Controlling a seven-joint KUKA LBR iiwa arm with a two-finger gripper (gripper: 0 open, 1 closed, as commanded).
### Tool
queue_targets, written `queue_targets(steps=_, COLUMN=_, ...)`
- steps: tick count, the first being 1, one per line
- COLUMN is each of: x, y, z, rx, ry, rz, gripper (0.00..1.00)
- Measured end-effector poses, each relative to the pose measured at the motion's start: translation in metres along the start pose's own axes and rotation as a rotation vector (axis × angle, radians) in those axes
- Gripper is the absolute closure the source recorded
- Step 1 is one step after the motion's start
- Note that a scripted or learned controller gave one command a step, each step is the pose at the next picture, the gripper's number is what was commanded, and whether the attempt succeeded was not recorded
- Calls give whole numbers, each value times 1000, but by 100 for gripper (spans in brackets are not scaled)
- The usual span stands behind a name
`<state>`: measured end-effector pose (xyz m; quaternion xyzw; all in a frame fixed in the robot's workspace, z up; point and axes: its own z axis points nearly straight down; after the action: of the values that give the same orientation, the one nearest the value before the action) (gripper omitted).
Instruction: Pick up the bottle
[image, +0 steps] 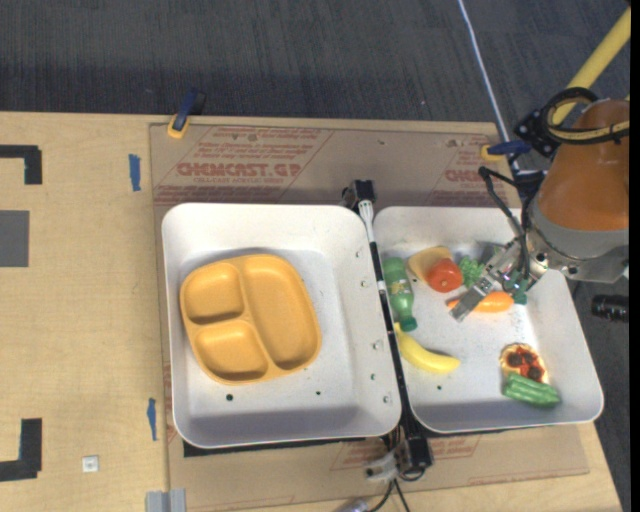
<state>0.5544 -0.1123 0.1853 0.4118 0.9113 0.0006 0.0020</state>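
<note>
One bottle (398, 291) | one banana (428, 356) | one tray (249, 317) | gripper (492, 283) grip unclear

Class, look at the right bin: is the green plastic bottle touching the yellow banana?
Cannot tell. In the camera view the green plastic bottle ends right at the yellow banana's tip, with no plain gap or contact.

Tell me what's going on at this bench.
A robot arm reaches into the right bin from the right, its end effector low among toy foods near a tomato and a carrot. The green bottle lies by the bin's left wall, apart from it, above a banana. The left bin holds a yellow divided plate.
</note>
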Motion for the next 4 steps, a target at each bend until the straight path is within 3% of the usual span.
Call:
queue_targets(steps=1, x=-1, y=1, z=-10, rx=-3, ry=-4, rz=1, gripper=100)
queue_targets(steps=2, x=2, y=-13, z=98, rx=-2, ry=-2, rz=67, gripper=100)
queue_targets(steps=3, x=-2, y=-96, z=98, rx=1, ry=-3, rz=-174, gripper=100)
queue_targets(steps=4, x=-1, y=-94, z=99, rx=0, ry=-1, rz=-176, gripper=0)
